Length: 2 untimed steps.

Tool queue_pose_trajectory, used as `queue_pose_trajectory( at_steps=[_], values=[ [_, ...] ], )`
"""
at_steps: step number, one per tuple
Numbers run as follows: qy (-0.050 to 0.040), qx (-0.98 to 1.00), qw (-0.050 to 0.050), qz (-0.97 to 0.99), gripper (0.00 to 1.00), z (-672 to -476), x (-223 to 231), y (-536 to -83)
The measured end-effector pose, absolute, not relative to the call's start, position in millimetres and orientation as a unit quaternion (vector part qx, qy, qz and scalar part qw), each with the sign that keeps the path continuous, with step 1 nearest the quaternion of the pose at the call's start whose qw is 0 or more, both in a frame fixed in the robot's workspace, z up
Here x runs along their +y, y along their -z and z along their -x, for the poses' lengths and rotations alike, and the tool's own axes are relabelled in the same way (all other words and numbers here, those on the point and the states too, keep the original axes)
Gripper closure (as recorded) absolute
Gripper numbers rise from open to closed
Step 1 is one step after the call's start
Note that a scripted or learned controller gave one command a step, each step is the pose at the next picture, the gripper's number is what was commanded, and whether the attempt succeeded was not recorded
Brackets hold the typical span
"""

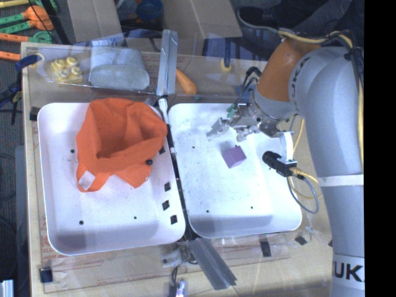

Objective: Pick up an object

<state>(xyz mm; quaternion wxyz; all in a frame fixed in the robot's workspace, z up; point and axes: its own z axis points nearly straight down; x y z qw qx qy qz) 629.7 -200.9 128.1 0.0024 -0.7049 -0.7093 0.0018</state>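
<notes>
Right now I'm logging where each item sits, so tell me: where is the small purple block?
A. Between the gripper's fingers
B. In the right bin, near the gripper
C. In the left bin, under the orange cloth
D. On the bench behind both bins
B: the purple block lies on the floor of the right bin, just below the gripper in the picture, apart from the orange cloth in the left bin.

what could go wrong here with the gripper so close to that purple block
1. The gripper sits above and left of the purple block, not over it, so closing now would likely grab nothing.
2. The block is small and lies loose on the smooth floor of the right bin; a finger landing off-centre may push it away.
3. The black cable hangs near the block and might snag or nudge it.
</notes>
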Motion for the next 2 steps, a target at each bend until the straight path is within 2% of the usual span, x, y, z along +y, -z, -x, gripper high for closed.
queue_pose_trajectory(
  at_steps=[1,2],
  values=[
    [-0.0008,-0.720,0.001,0.694,0.00,-586.1,-209,-92],
    [-0.0008,-0.735,0.001,0.678,0.00,-553.9,-209,-91]
  ],
)
